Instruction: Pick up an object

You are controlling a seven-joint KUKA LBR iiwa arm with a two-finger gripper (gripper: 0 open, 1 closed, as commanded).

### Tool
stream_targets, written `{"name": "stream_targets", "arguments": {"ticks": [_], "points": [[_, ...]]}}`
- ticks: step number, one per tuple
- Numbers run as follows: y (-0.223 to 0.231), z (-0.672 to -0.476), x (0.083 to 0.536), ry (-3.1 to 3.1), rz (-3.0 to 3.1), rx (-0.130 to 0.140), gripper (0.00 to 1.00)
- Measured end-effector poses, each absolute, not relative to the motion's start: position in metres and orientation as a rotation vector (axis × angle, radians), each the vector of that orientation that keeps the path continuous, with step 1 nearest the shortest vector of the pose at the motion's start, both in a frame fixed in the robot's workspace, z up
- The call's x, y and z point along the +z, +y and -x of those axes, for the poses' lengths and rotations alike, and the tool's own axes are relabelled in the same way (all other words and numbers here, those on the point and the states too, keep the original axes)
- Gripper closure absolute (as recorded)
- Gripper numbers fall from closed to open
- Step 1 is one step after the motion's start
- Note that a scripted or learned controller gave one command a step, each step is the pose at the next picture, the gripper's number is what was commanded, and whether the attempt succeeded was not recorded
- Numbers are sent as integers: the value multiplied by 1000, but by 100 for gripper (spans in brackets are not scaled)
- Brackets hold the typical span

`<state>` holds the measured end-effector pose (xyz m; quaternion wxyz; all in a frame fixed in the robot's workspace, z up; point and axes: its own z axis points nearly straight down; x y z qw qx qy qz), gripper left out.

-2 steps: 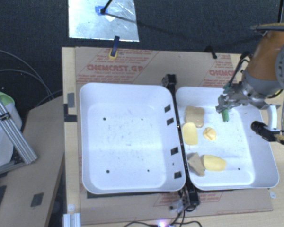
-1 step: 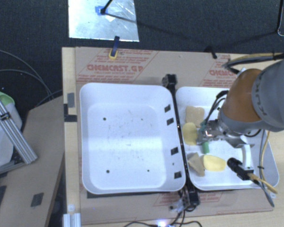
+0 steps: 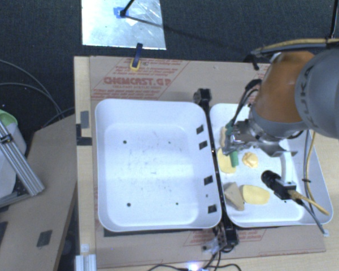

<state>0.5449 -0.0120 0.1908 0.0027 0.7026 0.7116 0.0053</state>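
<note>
Over the right bin [image 3: 322, 203], your tool [image 3: 233, 147] sits low among yellow pieces [image 3: 255, 195], likely positioned for a grab. Can't tell its opening.

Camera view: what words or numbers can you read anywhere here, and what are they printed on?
"CHEMCAST, G?" in red capitals on the brown board under the bins; the last characters are blurred, so that reading is unsure.
More red print at the board's front edge: too small and cut off to read.
Left bin and right bin: no readable text.
</note>
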Motion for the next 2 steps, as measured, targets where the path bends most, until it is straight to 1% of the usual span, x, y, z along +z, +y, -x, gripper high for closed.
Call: {"name": "stream_targets", "arguments": {"ticks": [1, 2], "points": [[14, -565, 263, 2226, -2208, 13, 100], [11, -563, 258, 2225, -2215, 2, 0]]}}
